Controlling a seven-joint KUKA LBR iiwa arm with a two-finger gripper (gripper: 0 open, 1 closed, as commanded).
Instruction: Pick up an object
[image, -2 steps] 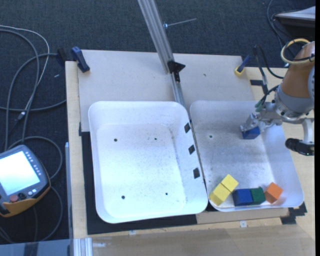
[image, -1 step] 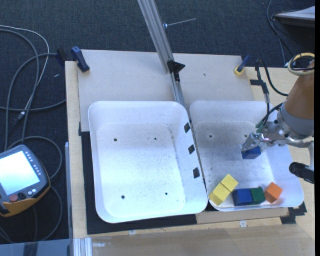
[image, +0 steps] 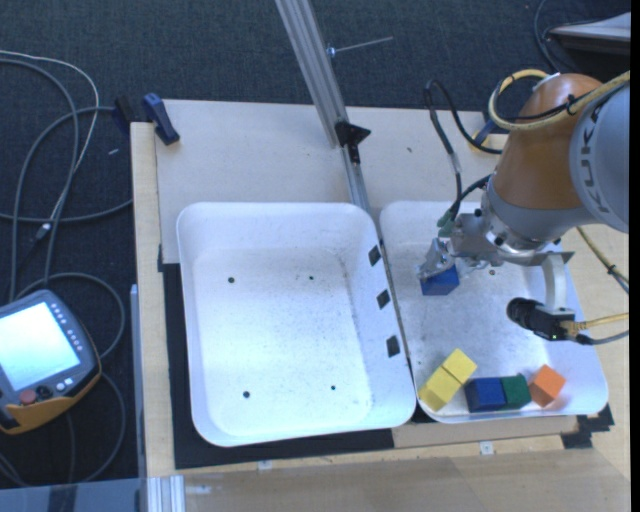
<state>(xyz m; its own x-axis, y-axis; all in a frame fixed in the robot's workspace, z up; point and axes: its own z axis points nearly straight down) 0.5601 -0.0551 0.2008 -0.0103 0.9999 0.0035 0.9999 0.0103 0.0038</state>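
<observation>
The left bin (image: 270, 320) is bare. In the right bin (image: 590, 385), the gripper (image: 441, 268) has its fingers closed on a blue block (image: 439, 282), toward ten o'clock. At five o'clock lie a yellow block (image: 447, 378), a second blue block (image: 486, 394), a green block (image: 515, 390) and an orange block (image: 546, 384). The grasp looks made, so the lift comes next, calling for a straight rise.

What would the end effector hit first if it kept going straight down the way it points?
Probably the floor of the right bin. The end effector points down with a blue block at its tip, so that block would likely touch first; its height above the bin is unclear.
</observation>
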